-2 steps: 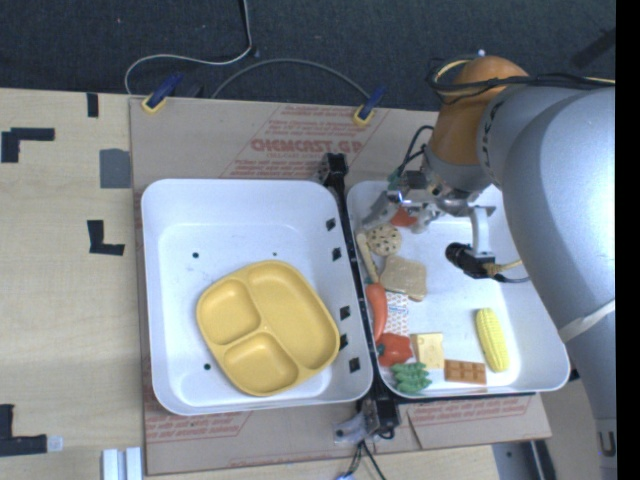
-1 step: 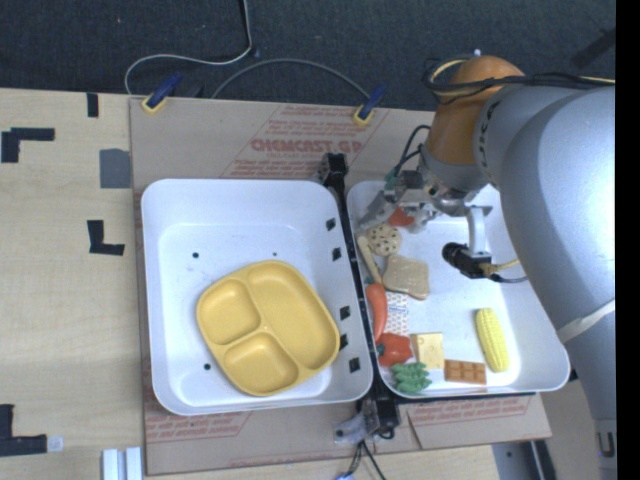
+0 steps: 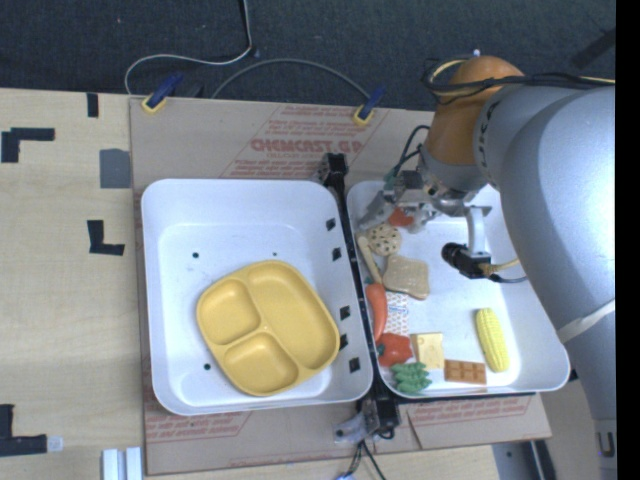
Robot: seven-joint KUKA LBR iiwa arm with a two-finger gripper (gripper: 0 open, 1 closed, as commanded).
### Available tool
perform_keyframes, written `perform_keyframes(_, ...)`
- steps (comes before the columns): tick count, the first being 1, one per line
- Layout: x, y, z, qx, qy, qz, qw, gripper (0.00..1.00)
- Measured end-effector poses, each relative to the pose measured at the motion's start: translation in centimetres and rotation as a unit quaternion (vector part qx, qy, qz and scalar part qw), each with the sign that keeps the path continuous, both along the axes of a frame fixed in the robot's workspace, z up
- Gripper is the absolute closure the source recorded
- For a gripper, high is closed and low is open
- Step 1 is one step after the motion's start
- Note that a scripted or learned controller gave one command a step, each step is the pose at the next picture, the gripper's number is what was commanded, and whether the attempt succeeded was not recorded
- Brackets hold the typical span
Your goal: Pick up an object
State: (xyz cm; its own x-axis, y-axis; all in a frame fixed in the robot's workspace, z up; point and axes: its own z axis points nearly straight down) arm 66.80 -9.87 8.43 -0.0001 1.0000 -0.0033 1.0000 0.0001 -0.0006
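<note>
We cannot make out the small red thing point(image 3: 401, 217) under the gripper point(image 3: 392, 206), and the arm point(image 3: 560, 178) hides the right bin point(image 3: 545, 363) beside it.

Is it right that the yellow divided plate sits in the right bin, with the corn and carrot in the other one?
Not quite. The camera view shows the yellow divided plate in the left bin. The corn and carrot lie in the other one, the right bin, where the gripper is reaching in at the far end.
</note>
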Motion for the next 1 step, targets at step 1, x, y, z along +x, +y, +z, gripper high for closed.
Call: perform_keyframes(1, -0.01, -0.73, 0.01, 0.0001, 0.0, 0.0, 1.0, 0.0)
